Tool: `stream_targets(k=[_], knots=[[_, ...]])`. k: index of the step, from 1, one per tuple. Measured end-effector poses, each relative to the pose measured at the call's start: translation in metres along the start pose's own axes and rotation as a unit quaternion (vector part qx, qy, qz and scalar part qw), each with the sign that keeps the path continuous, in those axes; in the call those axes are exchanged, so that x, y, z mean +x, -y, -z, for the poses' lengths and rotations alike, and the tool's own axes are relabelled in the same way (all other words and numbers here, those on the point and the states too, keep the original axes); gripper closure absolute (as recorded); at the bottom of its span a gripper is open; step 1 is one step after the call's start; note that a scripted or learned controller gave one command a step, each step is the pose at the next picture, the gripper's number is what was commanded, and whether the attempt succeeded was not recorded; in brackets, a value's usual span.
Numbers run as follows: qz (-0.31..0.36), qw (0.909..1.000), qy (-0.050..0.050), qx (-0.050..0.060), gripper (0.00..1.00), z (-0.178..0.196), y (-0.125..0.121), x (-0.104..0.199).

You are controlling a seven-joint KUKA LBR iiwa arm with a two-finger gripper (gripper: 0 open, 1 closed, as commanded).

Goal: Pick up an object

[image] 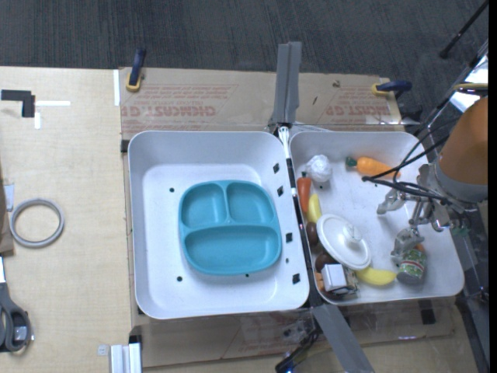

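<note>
My gripper (402, 212) hangs over the right side of the right bin (435, 290), its two metal fingers spread open with nothing between them. Just below it a small can (410, 261) with a red and green label stands on the bin floor. An orange carrot (373, 165) lies behind the gripper. A white round lid (343, 241) sits mid-bin, with a banana (377, 277) and a small box (335, 277) at the front. A white crumpled item (317, 168), a red item (304, 186) and a yellow item (314, 207) lie along the bin's left wall.
The left bin (147, 231) holds a teal divided plate (230, 228). On the bench to the left lie a grey tape ring (34, 222) and scissors (14, 326). Dark cables (419, 150) run from the arm over the right bin's back corner.
</note>
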State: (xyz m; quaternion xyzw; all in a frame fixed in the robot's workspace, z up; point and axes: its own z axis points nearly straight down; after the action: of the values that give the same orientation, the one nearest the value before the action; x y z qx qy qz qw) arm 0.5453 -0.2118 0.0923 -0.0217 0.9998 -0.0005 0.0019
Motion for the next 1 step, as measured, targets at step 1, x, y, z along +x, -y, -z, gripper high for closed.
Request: stream_targets(k=[1], knots=[[-0.121, 0.9926, -0.001, 0.000, 0.00, -0.0001, 0.0073, 0.0500]])
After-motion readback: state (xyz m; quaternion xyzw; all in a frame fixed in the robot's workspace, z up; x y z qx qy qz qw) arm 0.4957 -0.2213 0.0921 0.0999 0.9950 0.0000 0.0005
